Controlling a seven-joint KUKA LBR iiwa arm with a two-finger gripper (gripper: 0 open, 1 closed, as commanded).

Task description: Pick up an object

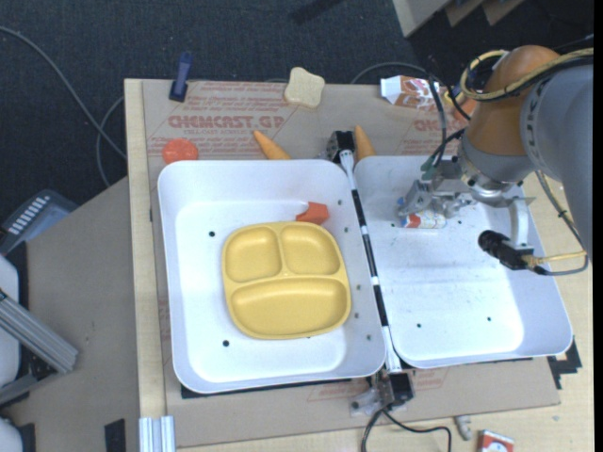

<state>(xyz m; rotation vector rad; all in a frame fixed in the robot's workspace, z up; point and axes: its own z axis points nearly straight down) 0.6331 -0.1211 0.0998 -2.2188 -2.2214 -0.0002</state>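
Where fingers [421, 207] hover, small tube [424, 221]

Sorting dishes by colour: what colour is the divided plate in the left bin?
Yellow plate, clearest in the camera view.

arm [556, 102] cropped right, pincer [424, 207] grip unclear

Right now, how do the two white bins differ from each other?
The left bin holds a yellow divided plate and a small orange piece near its back wall; the right bin holds only a small red-and-white object in its back part. The gripper is down in the right bin at that object, while the left bin has no arm over it. Both are shallow, white and side by side.
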